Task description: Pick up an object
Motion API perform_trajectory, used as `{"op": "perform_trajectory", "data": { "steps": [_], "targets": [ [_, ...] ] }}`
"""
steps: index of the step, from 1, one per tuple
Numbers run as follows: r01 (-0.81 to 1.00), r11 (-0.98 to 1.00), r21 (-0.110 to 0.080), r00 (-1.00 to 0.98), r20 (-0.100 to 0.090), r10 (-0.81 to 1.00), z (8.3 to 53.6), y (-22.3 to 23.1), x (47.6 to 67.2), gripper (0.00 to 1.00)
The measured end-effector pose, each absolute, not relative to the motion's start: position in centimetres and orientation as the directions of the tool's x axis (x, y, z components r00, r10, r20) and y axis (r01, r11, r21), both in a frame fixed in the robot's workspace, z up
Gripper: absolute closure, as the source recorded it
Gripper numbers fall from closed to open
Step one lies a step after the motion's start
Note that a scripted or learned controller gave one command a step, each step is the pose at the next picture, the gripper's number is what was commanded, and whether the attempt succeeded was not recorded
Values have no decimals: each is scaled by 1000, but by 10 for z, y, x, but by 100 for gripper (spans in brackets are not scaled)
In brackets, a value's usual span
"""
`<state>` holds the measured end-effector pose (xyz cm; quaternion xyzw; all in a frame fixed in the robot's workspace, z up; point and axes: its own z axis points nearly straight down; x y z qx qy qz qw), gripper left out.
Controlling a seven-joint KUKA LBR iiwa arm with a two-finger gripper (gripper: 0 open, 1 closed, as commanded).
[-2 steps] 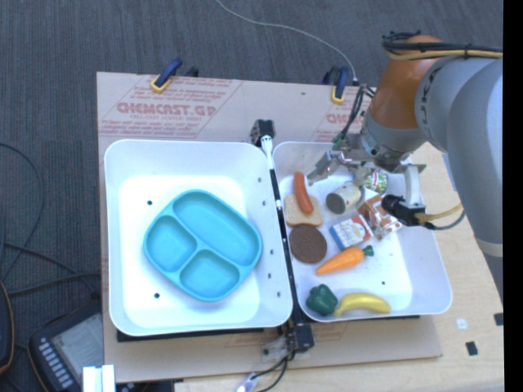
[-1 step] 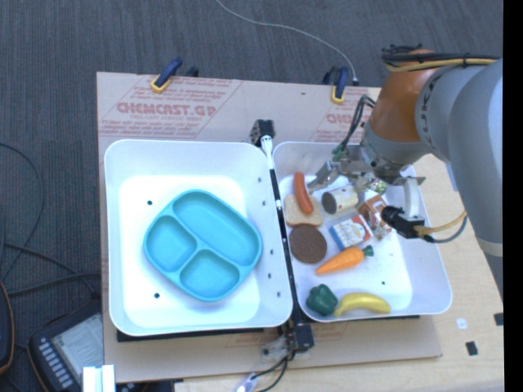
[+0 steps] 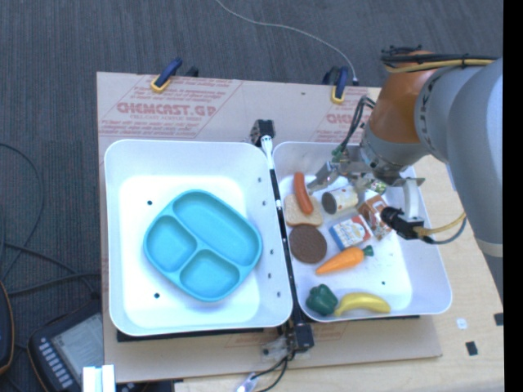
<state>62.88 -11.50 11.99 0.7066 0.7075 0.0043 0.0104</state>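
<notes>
Low over the right bin (image 3: 425, 296), near its back: the gripper (image 3: 353, 188), just above a small pale cylinder (image 3: 338, 200) lying on its side; whether touching or gripping that cylinder, cannot tell, nor whether open or closed. Just below the cylinder, one blue-and-white packet (image 3: 346, 233), print too small to read, and beside it one reddish wrapped item (image 3: 375, 216), partly under the wrist. To the left, one sausage (image 3: 301, 192) resting on one bread slice (image 3: 301, 213); below these, one dark round cookie (image 3: 308, 243). Nearer the front, one carrot (image 3: 343, 260), then one green pepper (image 3: 322, 300) and one banana (image 3: 363, 303) side by side at the bin's front edge. Nine loose items in that bin, one of each. In the left bin (image 3: 122, 219), one blue three-compartment plate (image 3: 203, 244). Under both bins, a board (image 3: 122, 104) printed in red "CHEMCAST GP" at the left, with a second, partly hidden print at the right. Two clamps (image 3: 166, 74) at the board's back edge, blue and yellow.
</notes>
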Motion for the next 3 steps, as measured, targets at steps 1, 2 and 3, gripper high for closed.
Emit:
{"op": "perform_trajectory", "data": {
  "steps": [1,2,3],
  "targets": [
    [1000,0,25,0,-11,1000,131,-116,630,100],
    [1000,1,24,0,-11,1000,131,-116,629,0],
    [1000,0,13,0,-2,1000,90,-113,573,0]
  ]
}}
